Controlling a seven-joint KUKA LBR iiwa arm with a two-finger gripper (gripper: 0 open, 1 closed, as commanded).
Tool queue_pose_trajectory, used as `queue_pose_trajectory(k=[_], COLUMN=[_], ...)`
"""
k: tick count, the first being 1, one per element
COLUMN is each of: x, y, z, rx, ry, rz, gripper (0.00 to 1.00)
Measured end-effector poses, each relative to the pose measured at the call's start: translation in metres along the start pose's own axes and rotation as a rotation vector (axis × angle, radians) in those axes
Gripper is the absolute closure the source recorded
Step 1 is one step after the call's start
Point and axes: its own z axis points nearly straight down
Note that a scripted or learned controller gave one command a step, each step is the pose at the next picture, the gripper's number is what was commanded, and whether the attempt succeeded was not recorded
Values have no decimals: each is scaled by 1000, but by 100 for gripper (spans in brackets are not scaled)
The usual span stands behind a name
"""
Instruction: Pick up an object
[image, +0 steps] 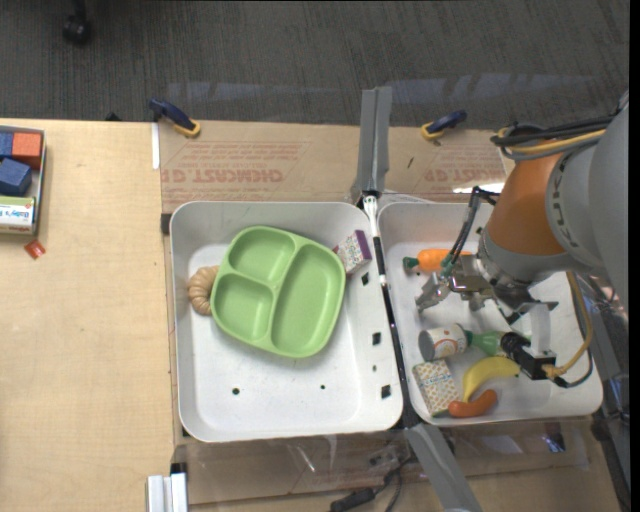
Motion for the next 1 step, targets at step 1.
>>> queue_pose_trajectory(k=[1], x=[-1], y=[0], z=[-8], rx=[2], ry=[-1], rz=[-1], gripper=[100])
